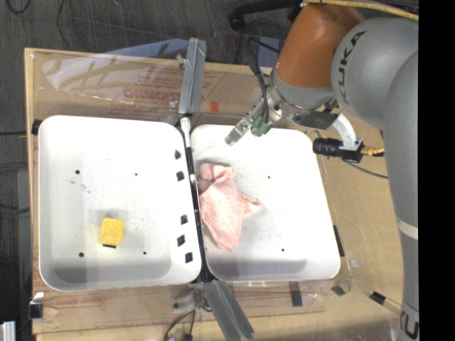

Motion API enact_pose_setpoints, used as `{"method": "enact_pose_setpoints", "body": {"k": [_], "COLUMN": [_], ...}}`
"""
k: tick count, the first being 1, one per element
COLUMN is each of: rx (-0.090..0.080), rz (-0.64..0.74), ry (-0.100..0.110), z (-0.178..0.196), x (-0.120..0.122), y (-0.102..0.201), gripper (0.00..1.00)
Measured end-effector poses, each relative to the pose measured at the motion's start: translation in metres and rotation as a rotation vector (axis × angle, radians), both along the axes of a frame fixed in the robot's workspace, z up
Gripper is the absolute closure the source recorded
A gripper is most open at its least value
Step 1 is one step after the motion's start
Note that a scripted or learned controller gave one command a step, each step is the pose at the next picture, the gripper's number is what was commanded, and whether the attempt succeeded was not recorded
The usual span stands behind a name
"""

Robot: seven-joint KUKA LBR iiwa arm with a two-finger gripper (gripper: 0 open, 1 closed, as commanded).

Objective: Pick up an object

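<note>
A crumpled pink cloth lies in the right bin, against its left wall. A small yellow block rests in the left bin, near its front. My gripper hangs over the back edge of the right bin, up and to the right of the cloth and clear of it. Nothing shows between its fingers. The grey arm with its orange band comes in from the upper right.
A metal divider bar runs between the bins toward the back. Cardboard covers the bench behind the bins. A black cable fitting sticks out by the right bin's back right corner.
</note>
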State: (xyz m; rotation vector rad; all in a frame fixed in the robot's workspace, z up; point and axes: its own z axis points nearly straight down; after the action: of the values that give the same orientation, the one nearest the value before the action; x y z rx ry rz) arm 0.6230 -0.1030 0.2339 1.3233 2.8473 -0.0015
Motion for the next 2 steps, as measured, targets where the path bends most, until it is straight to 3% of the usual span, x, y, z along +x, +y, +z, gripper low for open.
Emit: {"method": "enact_pose_setpoints", "body": {"k": [1, 2], "rx": [0.000, 0.000], "rz": [-0.221, 0.222], "ry": [0.002, -0.001], "z": [0.010, 0.114], "x": [0.007, -0.007], "y": [0.020, 0.053], "gripper": [1.00, 1.00]}}
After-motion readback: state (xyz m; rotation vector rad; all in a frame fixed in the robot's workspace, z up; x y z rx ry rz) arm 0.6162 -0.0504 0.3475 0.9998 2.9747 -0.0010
